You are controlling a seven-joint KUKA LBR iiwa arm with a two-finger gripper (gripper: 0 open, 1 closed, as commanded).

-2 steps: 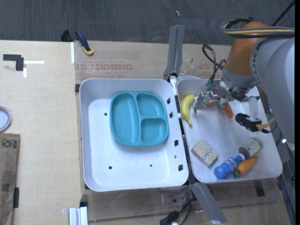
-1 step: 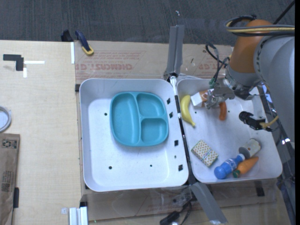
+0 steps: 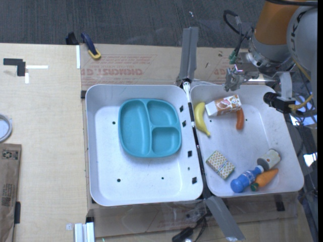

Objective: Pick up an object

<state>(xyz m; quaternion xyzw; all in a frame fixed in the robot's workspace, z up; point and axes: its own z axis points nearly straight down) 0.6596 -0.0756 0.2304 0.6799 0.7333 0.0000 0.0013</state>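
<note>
My gripper (image 3: 232,81) hangs over the back edge of the right bin (image 3: 282,135), just above and behind a small orange-and-white carton (image 3: 224,105). A banana (image 3: 202,119) lies left of the carton, along the bin's left wall. To the carton's right is a red sausage-like piece (image 3: 239,119). Toward the front of the bin sit a patterned box (image 3: 220,164), a blue bottle (image 3: 246,180), a carrot (image 3: 267,176) and a grey-and-tan cylinder (image 3: 270,159). Nothing hangs from the gripper.
The left bin (image 3: 101,150) holds a teal divided plate (image 3: 150,127). A grey divider post (image 3: 190,54) stands behind the seam between the bins. Cables and the arm's wrist (image 3: 275,29) crowd the right bin's back right corner.
</note>
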